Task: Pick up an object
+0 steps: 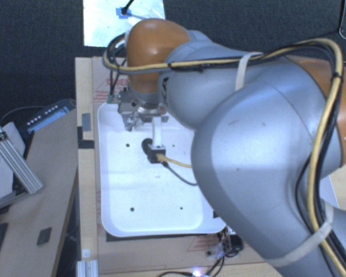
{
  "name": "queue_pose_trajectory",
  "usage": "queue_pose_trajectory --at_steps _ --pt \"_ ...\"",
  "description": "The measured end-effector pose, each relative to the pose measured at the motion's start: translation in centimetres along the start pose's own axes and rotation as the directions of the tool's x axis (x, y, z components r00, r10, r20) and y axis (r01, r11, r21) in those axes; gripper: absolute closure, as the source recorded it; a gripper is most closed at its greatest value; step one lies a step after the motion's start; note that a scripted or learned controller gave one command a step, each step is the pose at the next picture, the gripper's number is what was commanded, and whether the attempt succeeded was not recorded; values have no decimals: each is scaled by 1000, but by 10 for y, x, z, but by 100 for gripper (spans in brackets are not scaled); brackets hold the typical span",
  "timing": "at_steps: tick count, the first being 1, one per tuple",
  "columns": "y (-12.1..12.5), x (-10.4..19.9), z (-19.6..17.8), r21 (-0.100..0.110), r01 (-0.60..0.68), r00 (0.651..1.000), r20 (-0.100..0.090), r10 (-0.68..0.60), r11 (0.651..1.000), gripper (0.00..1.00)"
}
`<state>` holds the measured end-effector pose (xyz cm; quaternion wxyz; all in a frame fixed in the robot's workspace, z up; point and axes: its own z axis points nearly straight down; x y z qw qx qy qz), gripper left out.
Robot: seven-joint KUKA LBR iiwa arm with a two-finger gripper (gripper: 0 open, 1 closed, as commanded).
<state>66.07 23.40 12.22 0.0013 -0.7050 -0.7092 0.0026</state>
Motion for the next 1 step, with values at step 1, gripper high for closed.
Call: queue_pose_trajectory --at_steps 1 --pt "10 1 -155 -24 1 1000 -8 -1 1000 100"
